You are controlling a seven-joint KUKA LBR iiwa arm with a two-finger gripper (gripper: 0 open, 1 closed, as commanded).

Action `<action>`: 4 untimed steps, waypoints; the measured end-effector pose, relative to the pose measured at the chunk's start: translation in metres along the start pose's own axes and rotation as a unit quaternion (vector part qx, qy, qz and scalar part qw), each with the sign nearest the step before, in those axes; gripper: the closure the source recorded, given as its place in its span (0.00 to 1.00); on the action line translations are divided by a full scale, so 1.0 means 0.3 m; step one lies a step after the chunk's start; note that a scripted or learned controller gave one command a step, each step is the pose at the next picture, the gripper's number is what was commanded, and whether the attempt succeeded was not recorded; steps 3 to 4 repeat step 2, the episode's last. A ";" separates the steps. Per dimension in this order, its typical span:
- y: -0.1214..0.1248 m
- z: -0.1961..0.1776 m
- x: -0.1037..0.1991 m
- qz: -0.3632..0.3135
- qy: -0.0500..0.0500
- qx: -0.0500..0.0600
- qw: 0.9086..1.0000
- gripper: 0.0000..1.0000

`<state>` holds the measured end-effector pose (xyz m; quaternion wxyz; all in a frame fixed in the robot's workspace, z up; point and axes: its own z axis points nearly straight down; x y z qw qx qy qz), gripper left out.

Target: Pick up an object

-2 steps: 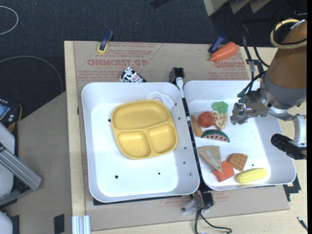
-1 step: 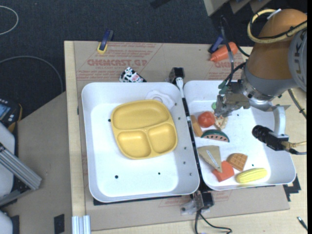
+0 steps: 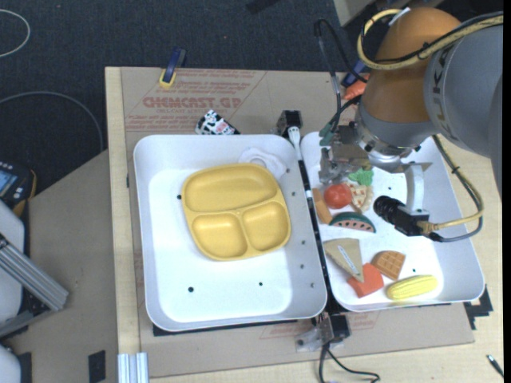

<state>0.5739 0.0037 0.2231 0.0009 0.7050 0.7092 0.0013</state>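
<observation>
Gripper [image 3: 339, 168]: lowered into the right bin [image 3: 459, 214]; its opening cannot be told, and no hold is seen.
Tomato [image 3: 338, 195]: just below the gripper, among toy foods.
Progress: nothing is lifted yet; grasp and raise are judged left.

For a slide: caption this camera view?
Tool lowered over toy food in right bin; yellow divided tray in left bin.

Red "CHEMCAST GP" is printed on the board [image 3: 192, 94].
</observation>
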 end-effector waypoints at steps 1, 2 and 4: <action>0.080 0.030 0.145 0.000 0.000 0.000 1.000 1.00; 0.115 -0.020 0.257 0.001 0.000 -0.001 1.000 1.00; 0.115 -0.020 0.257 0.001 0.000 -0.001 1.000 1.00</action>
